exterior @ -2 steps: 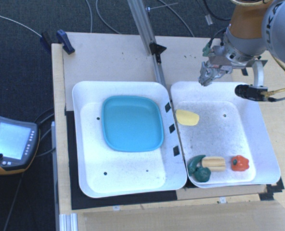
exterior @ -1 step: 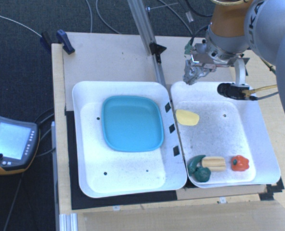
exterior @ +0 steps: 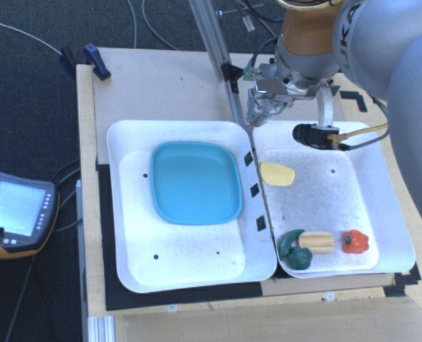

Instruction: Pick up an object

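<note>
The grey arm [exterior: 393, 41] enters from the upper right of the camera view, bulky and close to the lens. Its orange band [exterior: 311, 16] sits just above the wrist, which points downward. Below it the gripper [exterior: 259, 114] hangs, its 2 fingers aimed down; their tips are too small and blurred to judge their spacing.

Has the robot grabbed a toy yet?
Not yet. The hand hangs above the bins' top edge with nothing in it. The flat yellow piece, green vegetable toy, tan block and red pepper toy all lie in the right white bin.
</note>
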`<action>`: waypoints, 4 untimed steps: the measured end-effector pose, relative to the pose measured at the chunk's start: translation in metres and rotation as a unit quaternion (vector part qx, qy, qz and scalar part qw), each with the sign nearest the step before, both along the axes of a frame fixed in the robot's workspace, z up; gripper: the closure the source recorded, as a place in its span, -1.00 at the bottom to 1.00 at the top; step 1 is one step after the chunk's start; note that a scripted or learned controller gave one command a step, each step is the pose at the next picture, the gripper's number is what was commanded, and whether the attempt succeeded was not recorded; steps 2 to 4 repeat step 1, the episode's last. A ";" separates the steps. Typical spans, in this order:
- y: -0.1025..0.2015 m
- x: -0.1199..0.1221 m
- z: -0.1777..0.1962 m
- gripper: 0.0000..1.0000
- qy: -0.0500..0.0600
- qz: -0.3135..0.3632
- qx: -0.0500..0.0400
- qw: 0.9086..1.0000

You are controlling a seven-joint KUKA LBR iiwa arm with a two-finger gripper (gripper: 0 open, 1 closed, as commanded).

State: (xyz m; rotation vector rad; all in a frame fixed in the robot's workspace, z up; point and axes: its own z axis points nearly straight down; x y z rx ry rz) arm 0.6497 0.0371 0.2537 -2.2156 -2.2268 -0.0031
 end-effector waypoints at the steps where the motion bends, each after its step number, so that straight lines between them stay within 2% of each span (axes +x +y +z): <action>1: 0.054 -0.016 0.003 1.00 0.000 0.000 0.000 1.000; 4: 0.054 -0.016 0.003 1.00 0.000 0.000 0.000 1.000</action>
